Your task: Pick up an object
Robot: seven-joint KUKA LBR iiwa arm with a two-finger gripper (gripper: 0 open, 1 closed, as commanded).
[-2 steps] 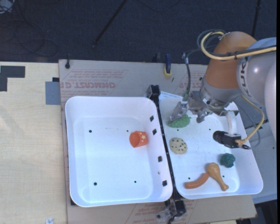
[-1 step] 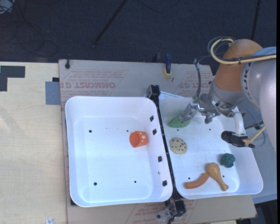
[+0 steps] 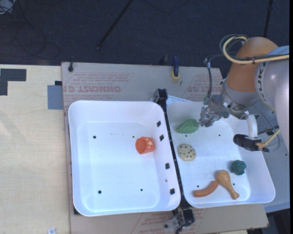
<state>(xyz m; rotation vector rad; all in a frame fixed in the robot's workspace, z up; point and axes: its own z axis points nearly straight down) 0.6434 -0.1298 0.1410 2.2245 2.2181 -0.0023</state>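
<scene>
- Camera view, right bin (image 3: 263, 191): gripper (image 3: 207, 118) near the back edge, just beside the green lump (image 3: 187, 126); fingers too dark to tell.
- Cookie (image 3: 186, 152), chicken leg (image 3: 227, 183), sausage (image 3: 205, 189) nearer the front edge.
- Left bin (image 3: 83, 199): orange cup (image 3: 145, 145) near its right wall.

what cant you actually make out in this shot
- Claw, camera view: small and dark above the green leafy toy; whether it touches the toy is unclear.
- Arm: cut off by the right edge.
- Orange cup in the left bin: its yellow mark is too small to read.
- Dark green lump in the right bin: too blurred to identify.
</scene>
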